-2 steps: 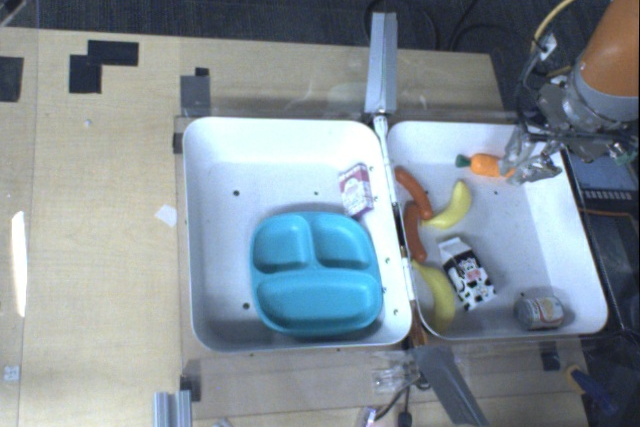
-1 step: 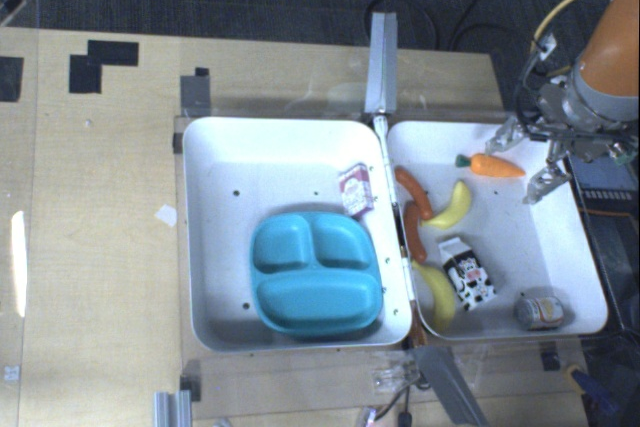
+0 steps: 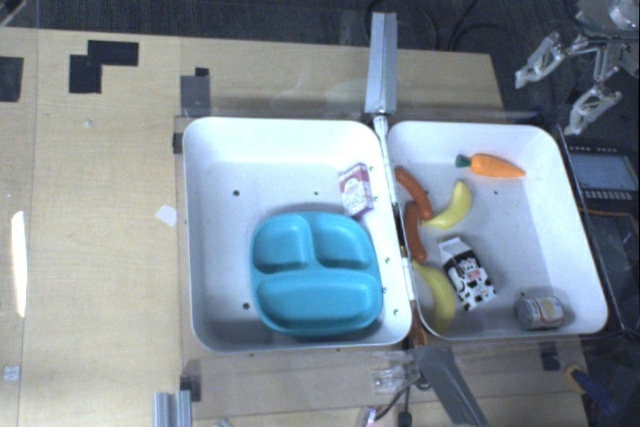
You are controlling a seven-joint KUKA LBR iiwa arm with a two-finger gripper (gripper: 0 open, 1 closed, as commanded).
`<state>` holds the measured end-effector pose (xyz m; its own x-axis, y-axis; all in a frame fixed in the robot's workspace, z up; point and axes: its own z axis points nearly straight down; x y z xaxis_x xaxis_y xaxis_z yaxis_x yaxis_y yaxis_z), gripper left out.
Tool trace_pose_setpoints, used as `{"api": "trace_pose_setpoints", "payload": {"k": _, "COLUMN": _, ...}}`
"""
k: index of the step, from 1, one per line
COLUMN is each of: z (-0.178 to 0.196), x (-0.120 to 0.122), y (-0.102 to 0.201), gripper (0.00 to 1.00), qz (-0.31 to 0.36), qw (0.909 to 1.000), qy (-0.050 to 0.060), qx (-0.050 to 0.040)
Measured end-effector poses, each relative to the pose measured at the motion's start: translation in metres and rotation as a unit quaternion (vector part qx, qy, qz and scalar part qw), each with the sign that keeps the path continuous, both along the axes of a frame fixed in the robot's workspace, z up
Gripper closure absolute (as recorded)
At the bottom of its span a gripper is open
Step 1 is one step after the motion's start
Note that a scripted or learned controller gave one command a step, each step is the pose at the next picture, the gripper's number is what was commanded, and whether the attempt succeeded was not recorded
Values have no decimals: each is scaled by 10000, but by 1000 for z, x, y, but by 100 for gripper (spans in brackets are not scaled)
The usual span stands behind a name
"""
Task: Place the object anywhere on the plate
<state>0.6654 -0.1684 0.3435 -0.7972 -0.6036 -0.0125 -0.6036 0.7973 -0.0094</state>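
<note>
A blue divided plate lies in the left bin, toward its front. A small red and white packet leans against that bin's right wall, just above the plate. The right bin holds an orange carrot, two yellow bananas, two reddish sausages, a cow-patterned carton and a small grey can. My gripper hovers beyond the right bin's far right corner, open, with nothing between its fingers.
A metal post rises behind the wall that divides the bins. Cables lie on the dark floor at the back. Bare wooden bench stretches to the left of the bins.
</note>
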Motion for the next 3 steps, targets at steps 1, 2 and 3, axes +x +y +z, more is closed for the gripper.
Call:
{"api": "trace_pose_setpoints", "payload": {"k": 1, "z": 96, "x": 5, "y": 70, "gripper": 0, "qz": -278, "qw": 9996, "qy": 1, "qx": 9}}
{"api": "trace_pose_setpoints", "payload": {"k": 2, "z": 0, "x": 5, "y": 125, "gripper": 0, "qz": -513, "qw": 9987, "qy": 24, "qx": 19}}
{"api": "trace_pose_setpoints", "payload": {"k": 3, "z": -84, "x": 5, "y": 199, "gripper": 0, "qz": 142, "qw": 9999, "qy": 26, "qx": 17}}
